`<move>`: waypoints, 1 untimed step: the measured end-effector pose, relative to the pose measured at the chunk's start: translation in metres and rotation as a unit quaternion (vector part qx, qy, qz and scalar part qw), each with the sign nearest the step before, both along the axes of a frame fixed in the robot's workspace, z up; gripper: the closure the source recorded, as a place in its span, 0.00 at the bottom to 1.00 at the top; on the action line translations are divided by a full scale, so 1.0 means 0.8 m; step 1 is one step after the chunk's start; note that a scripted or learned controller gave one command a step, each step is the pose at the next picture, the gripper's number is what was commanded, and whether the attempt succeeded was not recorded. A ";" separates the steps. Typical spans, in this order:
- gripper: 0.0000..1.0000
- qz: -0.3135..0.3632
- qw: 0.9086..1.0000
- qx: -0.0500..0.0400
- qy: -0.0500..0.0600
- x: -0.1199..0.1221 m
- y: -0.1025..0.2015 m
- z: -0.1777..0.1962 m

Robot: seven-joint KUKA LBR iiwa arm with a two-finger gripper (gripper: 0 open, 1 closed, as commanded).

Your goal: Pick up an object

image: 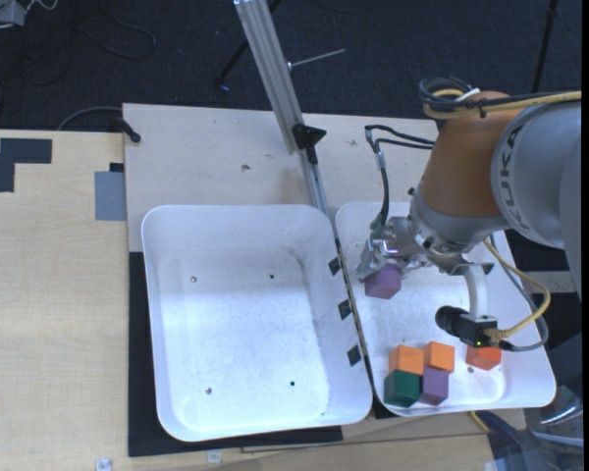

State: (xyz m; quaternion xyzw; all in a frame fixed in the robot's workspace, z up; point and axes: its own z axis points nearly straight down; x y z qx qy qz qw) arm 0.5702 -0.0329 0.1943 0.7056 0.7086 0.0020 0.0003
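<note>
My gripper (381, 263) hangs over the left part of the right bin (530, 386), close to the divide between the two bins. A purple block (383, 284) sits between its fingertips, its top tucked under them, and the gripper is shut on it. In the bin's near end lie two orange blocks (406, 359) (441, 355), a green block (403, 390), a smaller purple block (435, 387) and a red-orange block (484, 358).
The left bin (236, 322) lies beside the right one, with black clips (344, 308) along the shared rim. A slanted aluminium post (280, 86) rises behind the bins. Cables and a black fitting (463, 321) hang from the wrist over the right bin.
</note>
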 end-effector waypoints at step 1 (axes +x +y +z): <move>1.00 0.002 1.000 0.000 0.002 0.034 0.108 0.001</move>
